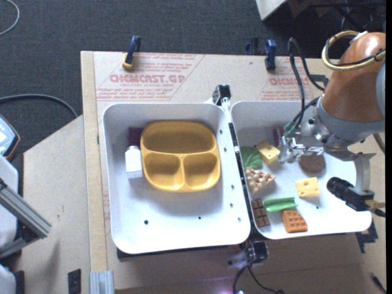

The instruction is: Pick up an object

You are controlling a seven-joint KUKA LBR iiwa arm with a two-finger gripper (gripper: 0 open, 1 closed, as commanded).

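My gripper (293, 149), its grip state unclear, hovers just beside the yellow holed cheese wedge (267, 152) in the right bin (343, 225).

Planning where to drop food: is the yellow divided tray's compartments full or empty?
Empty: all three compartments of the yellow tray in the left bin show bare yellow.
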